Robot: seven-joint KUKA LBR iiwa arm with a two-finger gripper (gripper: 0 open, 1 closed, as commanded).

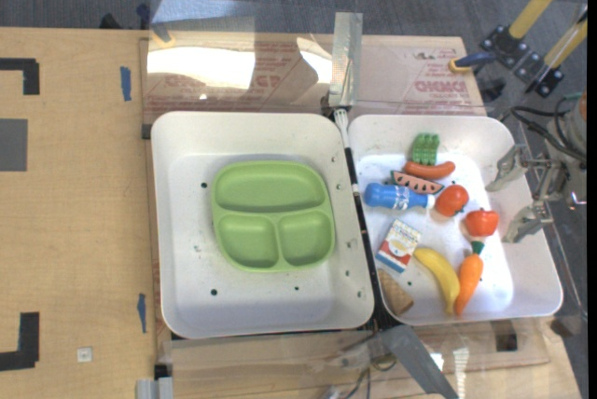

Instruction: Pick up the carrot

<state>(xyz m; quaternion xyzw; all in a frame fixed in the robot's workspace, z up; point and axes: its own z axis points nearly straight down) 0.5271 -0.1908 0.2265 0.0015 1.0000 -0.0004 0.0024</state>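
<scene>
The carrot is orange with a small green top. It lies near the front right corner of the right bin, next to a yellow banana. My gripper hovers at the bin's right rim, to the right of and slightly behind the carrot. Its two silvery fingers stand wide apart, open, with nothing between them. A red fruit sits between the gripper and the carrot's green top.
Also in the right bin are a red tomato, a blue bottle, a watermelon slice, a green block, a small carton and a brown piece. A green divided plate fills the left bin.
</scene>
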